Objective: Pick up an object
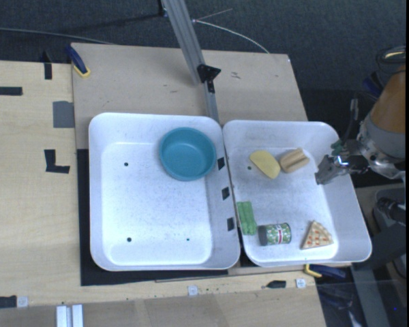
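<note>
Tan and stubby, the bread roll (294,160) lies in the right bin (341,251), its long axis running left-right, touching a smooth yellow wedge (264,163). We see the end effector (330,168) at the bin's right rim, grip state unclear. Lower down: green strip (246,217), can (275,234), pizza slice (317,236). Blue bowl (187,153) sits left.
</note>
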You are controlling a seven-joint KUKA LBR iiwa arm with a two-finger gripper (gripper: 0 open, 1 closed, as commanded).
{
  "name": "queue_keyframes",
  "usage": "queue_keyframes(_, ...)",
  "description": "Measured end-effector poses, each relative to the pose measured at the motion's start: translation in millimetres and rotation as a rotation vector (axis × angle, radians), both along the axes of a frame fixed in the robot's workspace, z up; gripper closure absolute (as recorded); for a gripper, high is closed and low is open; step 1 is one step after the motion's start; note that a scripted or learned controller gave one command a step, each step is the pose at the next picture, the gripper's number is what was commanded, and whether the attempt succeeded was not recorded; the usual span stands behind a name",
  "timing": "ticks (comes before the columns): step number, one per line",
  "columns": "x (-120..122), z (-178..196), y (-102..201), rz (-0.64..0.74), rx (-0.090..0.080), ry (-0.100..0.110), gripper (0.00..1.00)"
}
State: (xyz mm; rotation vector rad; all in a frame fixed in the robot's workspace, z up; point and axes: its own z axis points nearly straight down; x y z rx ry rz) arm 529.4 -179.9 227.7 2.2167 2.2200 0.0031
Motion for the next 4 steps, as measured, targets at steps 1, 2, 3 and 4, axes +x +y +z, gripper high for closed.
queue_keyframes(1, 1, 24, 0, 0.0, 0.001, 0.003, 1.0)
queue_keyframes(2, -1, 22, 62, 0.005, 0.003, 0.006, 1.0)
queue_keyframes(3, 5, 9, 107, 0.004, 0.002, 0.007, 1.0)
queue_keyframes(4, 10, 16, 164, 0.007, 0.004, 0.006, 1.0)
